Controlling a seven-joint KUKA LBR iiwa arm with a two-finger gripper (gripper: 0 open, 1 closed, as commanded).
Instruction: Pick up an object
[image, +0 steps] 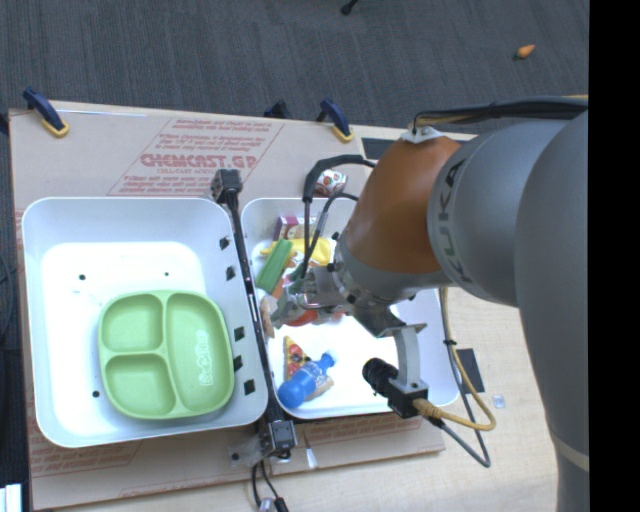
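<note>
Gripper low among cluttered right bin items, finger state unclear, glossy blue bottle nearby, matte green divided plate left.

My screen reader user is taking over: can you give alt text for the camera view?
The grey arm's gripper reaches down into the right bin among cluttered small items, including a green stick-shaped item and a blue bottle. The left bin holds a green divided plate.
</note>
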